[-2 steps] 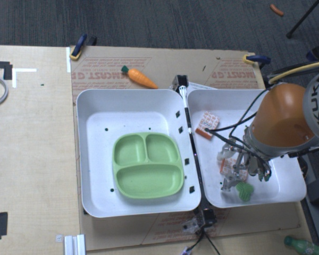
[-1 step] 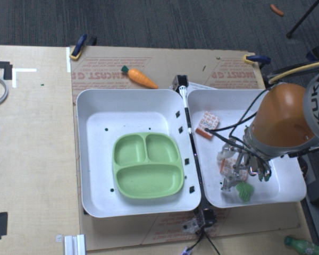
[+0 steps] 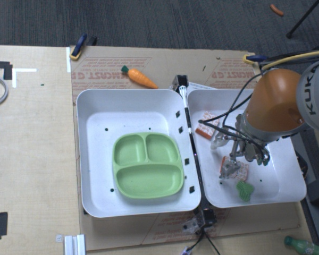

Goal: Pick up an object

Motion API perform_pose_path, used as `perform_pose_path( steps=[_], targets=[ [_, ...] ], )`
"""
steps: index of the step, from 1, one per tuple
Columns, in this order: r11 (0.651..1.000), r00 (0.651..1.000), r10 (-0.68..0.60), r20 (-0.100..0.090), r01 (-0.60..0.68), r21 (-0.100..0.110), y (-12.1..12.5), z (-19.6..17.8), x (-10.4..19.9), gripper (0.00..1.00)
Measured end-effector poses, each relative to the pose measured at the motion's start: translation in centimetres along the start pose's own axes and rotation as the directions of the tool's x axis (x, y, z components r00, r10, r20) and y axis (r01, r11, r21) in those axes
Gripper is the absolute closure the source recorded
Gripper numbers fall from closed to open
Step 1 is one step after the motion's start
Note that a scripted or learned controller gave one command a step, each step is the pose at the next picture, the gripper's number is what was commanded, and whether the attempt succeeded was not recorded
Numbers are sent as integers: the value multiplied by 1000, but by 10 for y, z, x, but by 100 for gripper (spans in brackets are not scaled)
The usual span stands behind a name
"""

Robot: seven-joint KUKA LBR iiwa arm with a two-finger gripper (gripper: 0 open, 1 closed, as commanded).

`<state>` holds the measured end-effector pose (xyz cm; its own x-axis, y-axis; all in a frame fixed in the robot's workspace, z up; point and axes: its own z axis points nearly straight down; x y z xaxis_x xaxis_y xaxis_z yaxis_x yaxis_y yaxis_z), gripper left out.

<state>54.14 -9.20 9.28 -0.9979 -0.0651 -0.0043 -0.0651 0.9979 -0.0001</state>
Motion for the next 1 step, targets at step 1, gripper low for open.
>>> perform_pose_path(
  steps=[1],
  targets=[
    [1000, 1000, 0, 0, 0, 0, 0, 0, 0, 0]
  ],
)
